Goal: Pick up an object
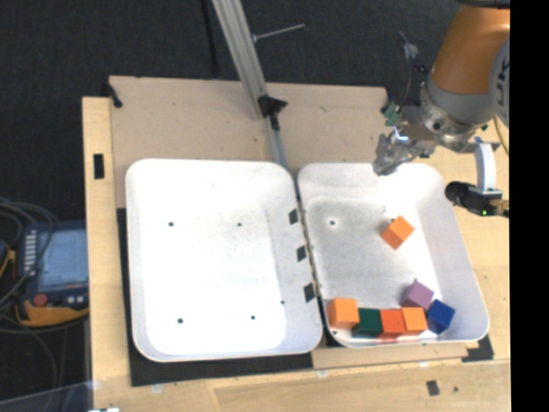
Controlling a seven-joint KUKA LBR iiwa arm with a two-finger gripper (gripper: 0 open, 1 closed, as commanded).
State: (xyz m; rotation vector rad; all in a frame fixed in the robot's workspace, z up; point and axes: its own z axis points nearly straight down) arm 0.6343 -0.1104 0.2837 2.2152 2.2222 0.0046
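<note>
Pincer over right bin's far rim | your grip state: cannot tell | orange cube lies apart, easiest pick

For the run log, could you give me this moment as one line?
gripper: over right bin far rim, holding nothing seen | orange block: loose mid-bin | other blocks: near wall

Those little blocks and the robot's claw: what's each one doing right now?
Gripper: above the right bin's far rim, holding nothing visible.
Lone orange block: tilted, apart from the others, mid-bin.
Block cluster: orange, green, orange, orange, blue, purple, huddled at the near wall.
Right bin: holds all blocks.
Left bin: flat beside it.
</note>
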